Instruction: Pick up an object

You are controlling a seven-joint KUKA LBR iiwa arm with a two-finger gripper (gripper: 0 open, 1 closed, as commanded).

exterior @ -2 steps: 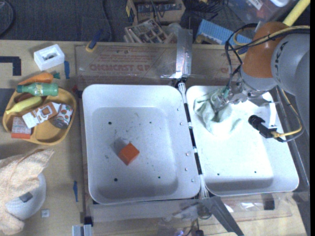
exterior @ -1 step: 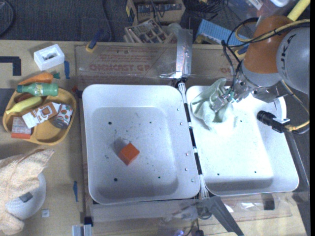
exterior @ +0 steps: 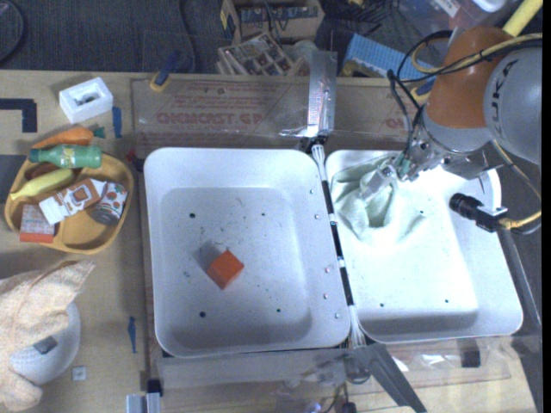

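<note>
A pale green crumpled cloth (exterior: 360, 206) lies in the upper left part of the right bin (exterior: 448, 299). One fold of it rises to my gripper (exterior: 385, 177), which reaches in from the upper right and is shut on that fold. An orange block (exterior: 226, 268) rests on the floor of the left bin (exterior: 172, 196), left of its centre and far from the gripper.
The arm's orange band (exterior: 461, 76) and grey wrist hang over the right bin's far right corner, with a black cable plug (exterior: 469, 206) beside it. A yellow bowl (exterior: 95, 235) of toy food and a beige cloth (exterior: 39, 304) sit left of the bins.
</note>
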